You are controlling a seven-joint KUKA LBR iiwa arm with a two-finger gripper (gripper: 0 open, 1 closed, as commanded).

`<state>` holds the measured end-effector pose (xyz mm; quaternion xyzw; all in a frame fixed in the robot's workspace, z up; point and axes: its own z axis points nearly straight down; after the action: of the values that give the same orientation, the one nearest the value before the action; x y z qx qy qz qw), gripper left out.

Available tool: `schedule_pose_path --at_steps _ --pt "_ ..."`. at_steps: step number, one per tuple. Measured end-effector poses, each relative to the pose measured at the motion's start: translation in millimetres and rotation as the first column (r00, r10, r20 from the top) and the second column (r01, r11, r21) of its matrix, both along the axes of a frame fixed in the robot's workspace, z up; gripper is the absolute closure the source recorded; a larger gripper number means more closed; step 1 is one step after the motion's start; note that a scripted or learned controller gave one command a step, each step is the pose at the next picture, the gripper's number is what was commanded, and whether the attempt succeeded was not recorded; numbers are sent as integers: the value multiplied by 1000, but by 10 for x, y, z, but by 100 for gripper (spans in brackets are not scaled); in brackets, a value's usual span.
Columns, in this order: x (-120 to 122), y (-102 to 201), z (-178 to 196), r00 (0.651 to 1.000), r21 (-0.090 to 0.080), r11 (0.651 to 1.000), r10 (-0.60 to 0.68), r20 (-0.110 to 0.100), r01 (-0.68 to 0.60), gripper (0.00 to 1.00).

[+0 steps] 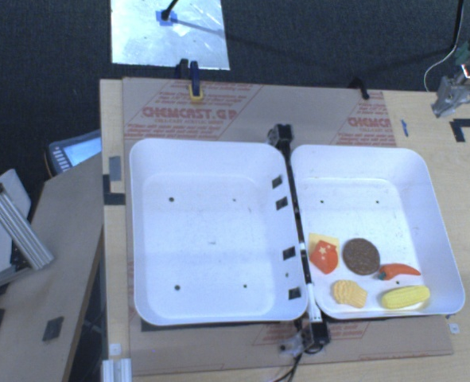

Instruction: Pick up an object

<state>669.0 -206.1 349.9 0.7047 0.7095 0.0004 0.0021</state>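
Two shallow white bins are sitting side by side on a board printed with red lettering. The left bin is taking up the middle of the frame, and the right bin is lying just beside it, with a row of black clips running along the seam between them.

All the objects are clustering in the lower part of the right bin. A yellow and red wedge-shaped toy, possibly a pizza slice, is resting nearest the seam. Just to its right a round brown disc is lying flat, close to the wedge. A red chili pepper is lying just right of the disc, pointing toward the bin's right wall. Below these, a small yellow ridged piece is sitting near the bin's lower rim, and a yellow corn cob is lying beside it, near the lower right corner.

At the upper right edge of the frame the gripper is hanging over the bench, well apart from both bins; whether it is wide or narrow I cannot tell.
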Motion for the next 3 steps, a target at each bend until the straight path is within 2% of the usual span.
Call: schedule_pose_path --at_steps 3 --pt "0 2 189 1000 0 1000 0 0 0 100"
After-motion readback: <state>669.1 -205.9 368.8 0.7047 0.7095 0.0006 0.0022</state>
